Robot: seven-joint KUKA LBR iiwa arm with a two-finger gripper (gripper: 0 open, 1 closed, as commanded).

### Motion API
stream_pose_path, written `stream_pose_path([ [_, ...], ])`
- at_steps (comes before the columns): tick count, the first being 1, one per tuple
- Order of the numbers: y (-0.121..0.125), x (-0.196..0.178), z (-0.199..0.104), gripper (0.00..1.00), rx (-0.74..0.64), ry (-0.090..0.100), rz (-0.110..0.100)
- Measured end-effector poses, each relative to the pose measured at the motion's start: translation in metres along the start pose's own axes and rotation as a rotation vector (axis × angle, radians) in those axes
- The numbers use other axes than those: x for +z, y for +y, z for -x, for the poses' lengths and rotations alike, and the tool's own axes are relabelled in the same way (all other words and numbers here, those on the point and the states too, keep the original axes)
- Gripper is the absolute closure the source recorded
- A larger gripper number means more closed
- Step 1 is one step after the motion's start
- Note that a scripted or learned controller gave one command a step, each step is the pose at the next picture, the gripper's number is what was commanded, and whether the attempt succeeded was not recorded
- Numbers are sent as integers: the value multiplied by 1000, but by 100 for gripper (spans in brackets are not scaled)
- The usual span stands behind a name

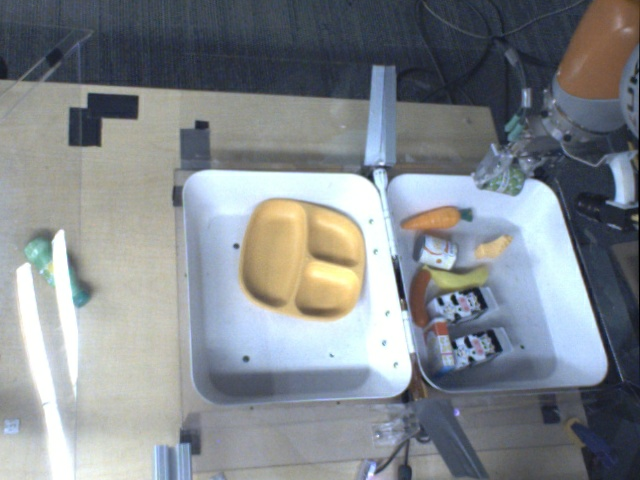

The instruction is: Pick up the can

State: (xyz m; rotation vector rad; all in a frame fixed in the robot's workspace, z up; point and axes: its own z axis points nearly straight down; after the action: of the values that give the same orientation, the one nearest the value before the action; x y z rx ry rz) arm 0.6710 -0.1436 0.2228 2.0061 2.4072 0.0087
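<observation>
Left bin (200, 298): a yellow divided tray (302, 258) fills its middle; bare floor rings it on all sides.
Right bin (575, 298): right half open and unobstructed.
Clutter, left half of right bin: carrot (432, 218), can (438, 252), banana (458, 279), sausage (418, 296) and two cartons (462, 326), packed close, some touching.
Can's surroundings: carrot just behind, banana just in front.
Far right corner: gripper (503, 171) hangs above the rim.

No legible text on any object.
</observation>
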Motion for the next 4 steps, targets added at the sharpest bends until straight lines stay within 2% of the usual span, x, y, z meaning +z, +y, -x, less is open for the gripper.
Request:
stream_pose_path([
  [1, 0, 0, 0, 0, 0, 0, 0],
  [2, -47, 49, 45, 0, 74, -1, -3],
  [3, -101, 83, -6, 0, 4, 2, -5],
  [4, -75, 85, -46, 0, -268, 1, -2],
])
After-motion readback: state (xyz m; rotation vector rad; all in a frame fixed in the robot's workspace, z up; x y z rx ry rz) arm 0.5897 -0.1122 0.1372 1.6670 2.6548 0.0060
